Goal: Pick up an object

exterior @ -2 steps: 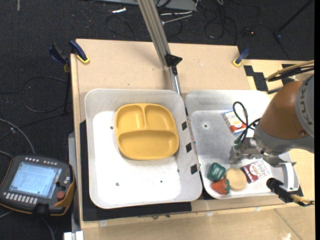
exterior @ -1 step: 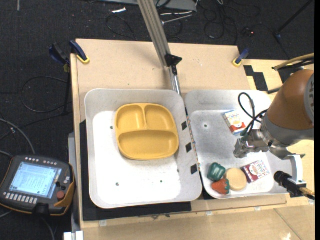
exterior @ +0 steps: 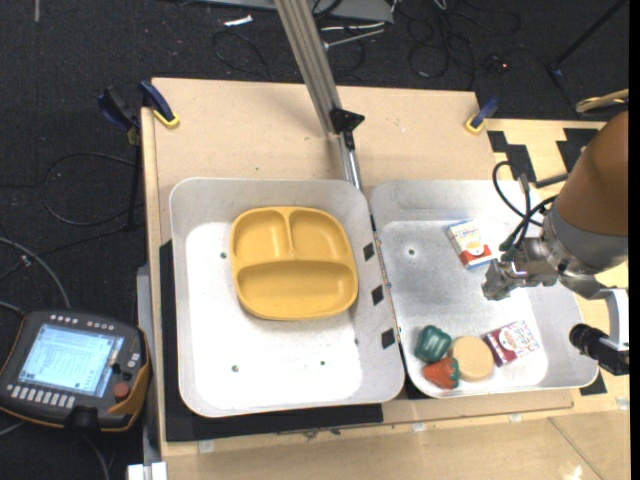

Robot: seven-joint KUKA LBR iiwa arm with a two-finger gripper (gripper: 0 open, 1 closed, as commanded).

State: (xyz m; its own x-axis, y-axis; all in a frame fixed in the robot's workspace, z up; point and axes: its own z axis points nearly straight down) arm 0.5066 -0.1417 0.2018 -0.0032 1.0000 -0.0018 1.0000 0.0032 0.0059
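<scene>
In the right bin (exterior: 420, 268) lie a small orange and white carton (exterior: 468, 243) near the back, a green pepper (exterior: 433, 342), a red item (exterior: 441, 373), a tan round bun (exterior: 474, 358) and a red and white packet (exterior: 512, 342) along the front. My gripper (exterior: 497, 285) hangs over the right side of this bin, just below and to the right of the carton and above the packet. Nothing shows between its tips.
The left bin (exterior: 200, 368) holds a yellow divided plate (exterior: 294, 262). A metal pole (exterior: 312, 53) slants down to the gap between the bins. A teach pendant (exterior: 70, 366) lies off the bench at the left. Clamps sit at the bench's back corners.
</scene>
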